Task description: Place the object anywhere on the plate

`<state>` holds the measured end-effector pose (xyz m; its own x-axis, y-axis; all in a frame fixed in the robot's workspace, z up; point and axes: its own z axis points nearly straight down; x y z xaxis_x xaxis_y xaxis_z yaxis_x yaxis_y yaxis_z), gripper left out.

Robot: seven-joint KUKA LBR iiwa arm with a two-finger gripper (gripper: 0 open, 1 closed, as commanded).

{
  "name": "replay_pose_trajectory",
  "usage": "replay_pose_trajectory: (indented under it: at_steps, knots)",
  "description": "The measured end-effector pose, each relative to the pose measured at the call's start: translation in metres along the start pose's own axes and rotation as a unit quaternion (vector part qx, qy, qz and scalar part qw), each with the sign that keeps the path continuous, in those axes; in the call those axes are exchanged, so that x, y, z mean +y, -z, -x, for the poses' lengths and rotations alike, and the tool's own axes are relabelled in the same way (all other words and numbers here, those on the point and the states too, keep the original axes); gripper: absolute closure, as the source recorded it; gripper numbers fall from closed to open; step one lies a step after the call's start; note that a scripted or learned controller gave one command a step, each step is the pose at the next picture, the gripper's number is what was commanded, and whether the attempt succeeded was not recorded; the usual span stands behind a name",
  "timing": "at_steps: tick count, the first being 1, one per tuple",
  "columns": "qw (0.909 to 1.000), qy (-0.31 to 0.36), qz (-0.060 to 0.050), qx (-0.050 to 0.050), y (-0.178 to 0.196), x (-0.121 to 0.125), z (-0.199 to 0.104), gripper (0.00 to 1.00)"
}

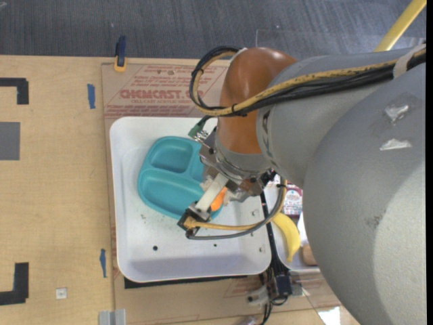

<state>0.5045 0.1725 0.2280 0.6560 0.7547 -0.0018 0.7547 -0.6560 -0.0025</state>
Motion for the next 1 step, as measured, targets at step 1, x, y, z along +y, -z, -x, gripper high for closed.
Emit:
replay_pose_trajectory:
  at_steps: [1]
  knots:
    - [1.0000,-0.001,0.001,0.000,0.0008,0.0013,0.0006,0.00]
